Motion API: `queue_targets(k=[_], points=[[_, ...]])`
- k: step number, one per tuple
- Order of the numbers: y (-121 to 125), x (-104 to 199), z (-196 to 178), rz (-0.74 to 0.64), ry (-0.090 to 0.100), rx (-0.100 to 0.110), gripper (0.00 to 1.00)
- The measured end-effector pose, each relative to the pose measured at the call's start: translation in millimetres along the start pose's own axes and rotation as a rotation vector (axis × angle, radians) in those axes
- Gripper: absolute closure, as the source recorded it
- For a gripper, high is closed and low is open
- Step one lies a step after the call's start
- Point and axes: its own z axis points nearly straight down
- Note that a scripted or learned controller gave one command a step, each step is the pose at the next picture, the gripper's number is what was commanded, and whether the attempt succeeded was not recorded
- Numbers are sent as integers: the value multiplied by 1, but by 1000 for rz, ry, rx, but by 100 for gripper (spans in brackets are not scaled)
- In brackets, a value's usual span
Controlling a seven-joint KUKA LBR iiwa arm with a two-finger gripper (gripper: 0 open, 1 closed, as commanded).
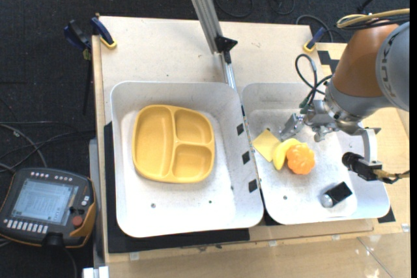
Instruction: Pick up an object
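In the right bin [365, 208] lie a pale yellow wedge [264, 143], a small yellow banana-shaped piece [281, 155] and an orange fruit [301, 159], all touching near the bin's middle. A black block with a silver end [335, 194] rests closer to the front right. My gripper [305, 129] hangs just behind the orange fruit and the yellow piece. It is open, with nothing between its fingers.
The left bin [130, 205] holds a yellow divided plate [174, 142]. A slanted metal bar [202, 0] runs from the top down to the ridge between the bins. Blue-and-yellow clamps [98, 32] grip the bench's back corners. A teach pendant [42, 205] lies at the lower left.
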Motion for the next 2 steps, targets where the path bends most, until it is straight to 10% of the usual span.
queue_targets(k=[2], points=[[-4, 1, 60, -1, 0, -5, 0]])
